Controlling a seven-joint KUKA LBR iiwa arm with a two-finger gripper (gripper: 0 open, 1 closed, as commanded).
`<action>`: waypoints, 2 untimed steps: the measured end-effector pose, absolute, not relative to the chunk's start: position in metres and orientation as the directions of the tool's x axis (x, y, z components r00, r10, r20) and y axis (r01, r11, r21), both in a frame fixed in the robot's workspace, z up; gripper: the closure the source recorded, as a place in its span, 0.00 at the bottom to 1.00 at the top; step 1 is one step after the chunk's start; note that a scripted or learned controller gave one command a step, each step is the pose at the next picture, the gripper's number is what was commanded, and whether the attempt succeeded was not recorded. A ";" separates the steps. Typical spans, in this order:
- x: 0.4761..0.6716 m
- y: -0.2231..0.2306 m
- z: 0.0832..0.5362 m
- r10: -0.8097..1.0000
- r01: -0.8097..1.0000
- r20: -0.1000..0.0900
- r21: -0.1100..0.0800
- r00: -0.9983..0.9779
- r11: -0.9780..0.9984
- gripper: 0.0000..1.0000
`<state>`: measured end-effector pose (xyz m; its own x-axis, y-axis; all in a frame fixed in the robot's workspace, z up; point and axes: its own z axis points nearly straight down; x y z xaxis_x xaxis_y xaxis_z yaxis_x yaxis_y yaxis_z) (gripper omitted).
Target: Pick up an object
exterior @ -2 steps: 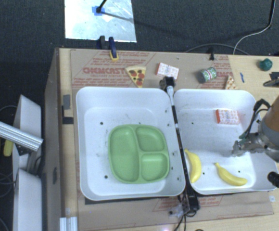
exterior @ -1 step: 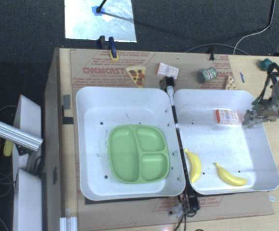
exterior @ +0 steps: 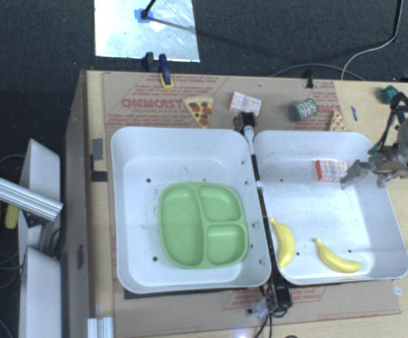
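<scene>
Left bin (exterior: 130, 189): 1 green divided plate (exterior: 204, 224). Right of plate, in right bin (exterior: 380, 210): 2 bananas (exterior: 283, 242) (exterior: 338, 258) near front wall; 1 small red-and-white packet (exterior: 328, 169) farther back. Gripper (exterior: 362, 171) just right of packet, grasping nothing; opening indiscernible.
</scene>
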<state>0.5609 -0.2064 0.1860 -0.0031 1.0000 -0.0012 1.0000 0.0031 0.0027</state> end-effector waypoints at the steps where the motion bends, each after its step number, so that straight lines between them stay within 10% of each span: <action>1: 0.649 -0.172 0.154 1.000 1.000 0.000 0.002 -0.005 0.005 0.00; 2: 0.667 -0.192 0.093 1.000 1.000 -0.003 0.007 -0.005 0.005 0.00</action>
<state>0.6669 -0.1916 0.0930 -0.0052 1.0000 -0.0029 1.0000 0.0052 0.0074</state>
